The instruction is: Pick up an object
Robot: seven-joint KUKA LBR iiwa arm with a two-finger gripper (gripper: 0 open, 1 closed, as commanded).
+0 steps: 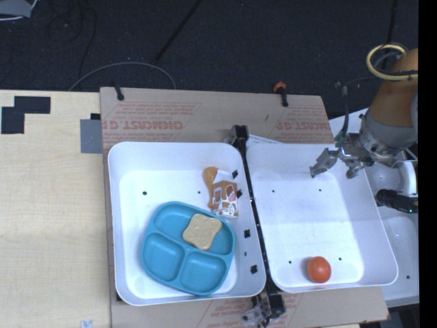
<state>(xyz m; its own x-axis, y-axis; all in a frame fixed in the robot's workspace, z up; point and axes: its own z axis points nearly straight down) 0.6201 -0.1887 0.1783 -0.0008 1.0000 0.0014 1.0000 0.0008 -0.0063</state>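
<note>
End effector (336, 162) spread wide, holding nothing, poised above the right bin's (382, 251) upper right edge. Likely target, an orange-red ball (318, 269), sits well apart near the bin's front wall. Left bin (126, 183) carries a blue divided plate (186, 248) with bread (202, 231).

Tomato (318, 270) in right bin (355, 183)
</note>
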